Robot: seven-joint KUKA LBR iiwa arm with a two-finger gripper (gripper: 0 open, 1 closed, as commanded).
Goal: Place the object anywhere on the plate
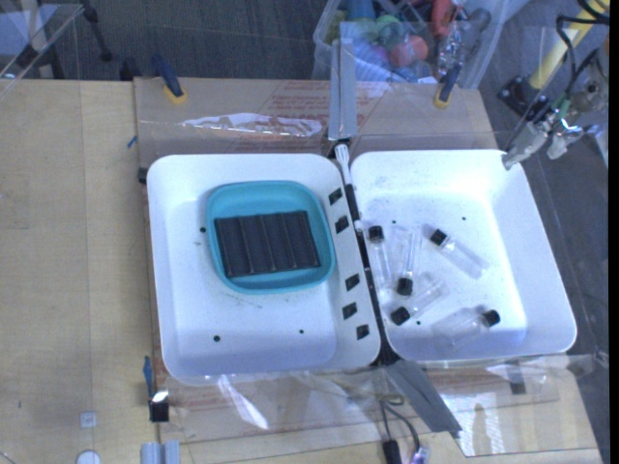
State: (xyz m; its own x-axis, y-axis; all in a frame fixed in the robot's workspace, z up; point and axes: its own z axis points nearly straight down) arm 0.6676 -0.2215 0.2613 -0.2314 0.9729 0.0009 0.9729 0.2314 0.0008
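Two shallow white bins sit side by side on the wooden counter (58, 259), touching along a central divider marked with small black tabs. The left bin (174, 336) carries a teal plate (219, 201) with rounded corners, set slightly toward the far side, and a dark ribbed insert (266, 244) lies flat in its middle. The right bin (542, 307) holds several clear plastic vials with black caps, scattered loosely over its floor. One vial (455, 251) lies slanted near the centre, another vial (464, 325) rests close to the near right corner, and a cluster of vials (404, 283) lies near the divider, some touching or overlapping; their clear bodies blend into the white floor, so an exact count is uncertain. None of them is on the plate.

At the upper right, the end effector (510, 158) hangs just over the far right corner of the right bin, well apart from the vials. Its tip looks like a thin pale point, and whether it is spread or pressed together cannot be told. Nothing is visible in its grip.

Behind the bins stands a clear tub (416, 17) full of colourful toys.
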